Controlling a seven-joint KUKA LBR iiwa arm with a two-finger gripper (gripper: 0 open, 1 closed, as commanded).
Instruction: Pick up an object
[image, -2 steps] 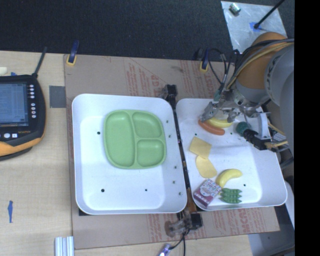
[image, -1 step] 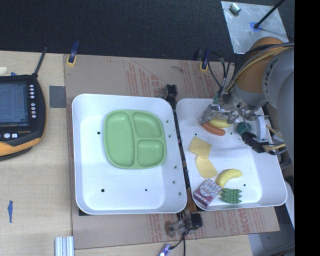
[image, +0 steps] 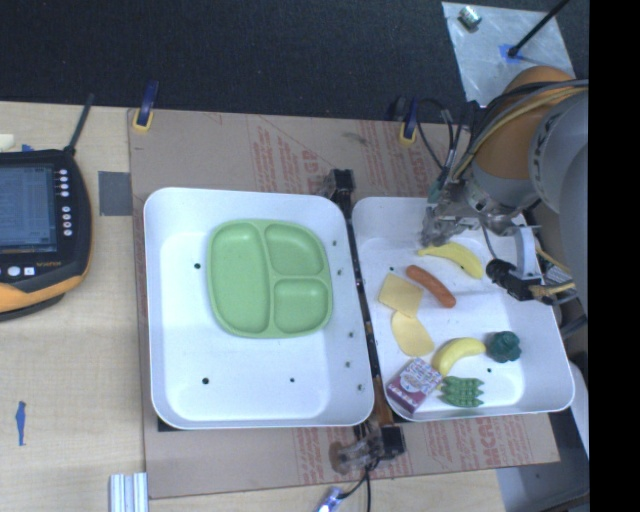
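hovering low in the right bin (image: 560, 395), pincer (image: 440, 232) sits at the near end of the upper banana (image: 455, 258); can't tell its opening. looks like reach stage, nothing gripped. next move needs a descent square over that curved, smooth plastic fruit. glossy sausage (image: 432, 286) just beside it, flat cheese slices (image: 403, 295) further down.

Crowding the right bin (image: 540, 395): bananas, sausage (image: 431, 285), cheese slices; leaving open room around the green plate (image: 268, 277).
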